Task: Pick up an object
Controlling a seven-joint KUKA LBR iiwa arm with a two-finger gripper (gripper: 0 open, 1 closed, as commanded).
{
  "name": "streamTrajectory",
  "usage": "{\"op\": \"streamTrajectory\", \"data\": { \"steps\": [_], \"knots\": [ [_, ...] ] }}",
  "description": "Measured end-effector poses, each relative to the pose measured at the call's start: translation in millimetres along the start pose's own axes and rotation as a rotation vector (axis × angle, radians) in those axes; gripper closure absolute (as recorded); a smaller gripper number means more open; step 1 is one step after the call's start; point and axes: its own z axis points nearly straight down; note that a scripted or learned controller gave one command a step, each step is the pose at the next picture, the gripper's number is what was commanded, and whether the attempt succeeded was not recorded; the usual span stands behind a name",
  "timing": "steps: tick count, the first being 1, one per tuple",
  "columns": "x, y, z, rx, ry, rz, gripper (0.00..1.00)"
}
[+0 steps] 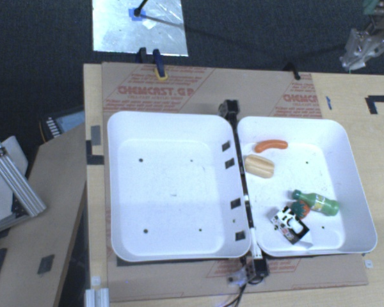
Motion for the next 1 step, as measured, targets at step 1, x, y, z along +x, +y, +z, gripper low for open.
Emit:
{"op": "streamTrajectory", "data": {
  "steps": [1],
  "knots": [
    [0.1, 0.7, -11.3, -0.003, -0.001, -0.003, 1.0]
  ]
}}
